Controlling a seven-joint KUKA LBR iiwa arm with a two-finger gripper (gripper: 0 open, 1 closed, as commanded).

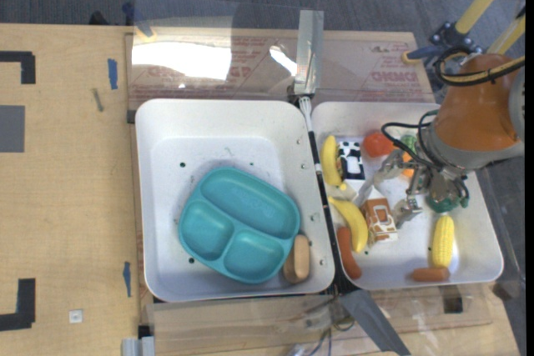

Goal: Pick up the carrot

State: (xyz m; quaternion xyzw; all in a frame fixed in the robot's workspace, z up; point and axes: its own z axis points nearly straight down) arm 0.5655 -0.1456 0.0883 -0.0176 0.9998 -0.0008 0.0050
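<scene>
The gripper [399,189] is hanging spread wide, pinching nothing, and with the carrot [406,159] just behind it and a box [380,220] right below, it is risking grabbing the box.

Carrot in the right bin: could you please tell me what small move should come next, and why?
Probably shift the open pincer slightly toward the far wall of the shallow white right bin. It hangs over the small orange-and-white box, while the orange carrot lies just beyond it, partly hidden by the wrist, beside the round red tomato.
</scene>
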